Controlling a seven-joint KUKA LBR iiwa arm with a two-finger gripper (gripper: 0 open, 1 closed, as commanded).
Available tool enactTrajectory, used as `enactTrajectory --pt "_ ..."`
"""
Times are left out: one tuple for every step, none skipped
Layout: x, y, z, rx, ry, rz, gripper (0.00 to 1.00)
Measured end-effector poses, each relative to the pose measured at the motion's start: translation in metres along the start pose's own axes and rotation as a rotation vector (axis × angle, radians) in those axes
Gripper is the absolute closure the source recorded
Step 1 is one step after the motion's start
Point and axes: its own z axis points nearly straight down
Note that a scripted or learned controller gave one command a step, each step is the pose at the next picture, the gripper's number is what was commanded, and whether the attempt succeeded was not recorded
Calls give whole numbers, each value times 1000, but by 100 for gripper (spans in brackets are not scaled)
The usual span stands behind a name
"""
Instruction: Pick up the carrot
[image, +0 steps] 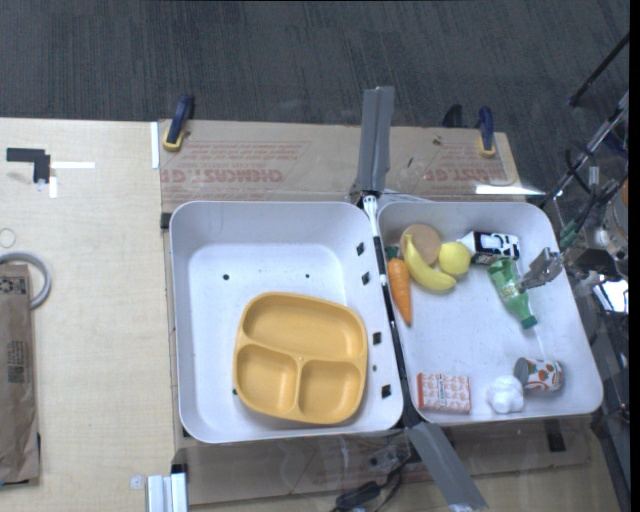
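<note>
Claw (541, 270) hangs over the shallow white right bin's (470, 335) near rim; clenched or released, I cannot tell. A green plastic bottle (514, 294) lies just beside it. Beyond is bare floor. Farthest off, the tapered orange carrot (400, 289) hugs the opposite wall, beside a curved yellow banana (428, 272).

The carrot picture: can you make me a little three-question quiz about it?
1. True or false: the carrot lies in the right bin.
2. Which fruit touches the carrot's top end? A) banana B) lemon C) apple
3. What sits in the left bin?

Key: 1 true; 2 A; 3 a yellow tray with three compartments.
</note>
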Motion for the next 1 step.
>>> enactTrajectory --pt "64 -22 -15 2 0 51 0"
